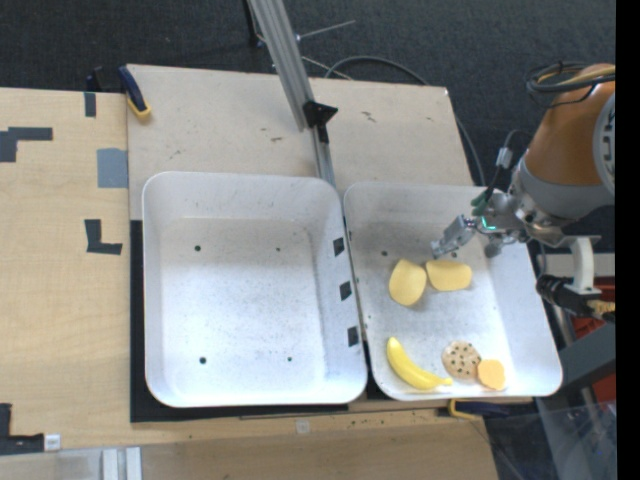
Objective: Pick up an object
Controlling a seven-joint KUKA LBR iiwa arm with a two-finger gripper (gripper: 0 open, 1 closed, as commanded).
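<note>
Now end effector (452,238) hangs w/ fingers spread, grasping nothing, just above yellow wedge (449,275): drop straight, centre, clench.

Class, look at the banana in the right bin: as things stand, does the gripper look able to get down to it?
Probably yes. The banana lies uncovered near the right bin's front wall, apart from the cookie; the gripper hovers farther back, with nothing between.

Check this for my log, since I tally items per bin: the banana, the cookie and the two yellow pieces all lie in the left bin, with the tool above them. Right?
Wrong bin. The camera view shows the banana, cookie and two yellow pieces lying in the right bin, not the left bin. The tool does hang above them, just over the yellow pieces.
</note>
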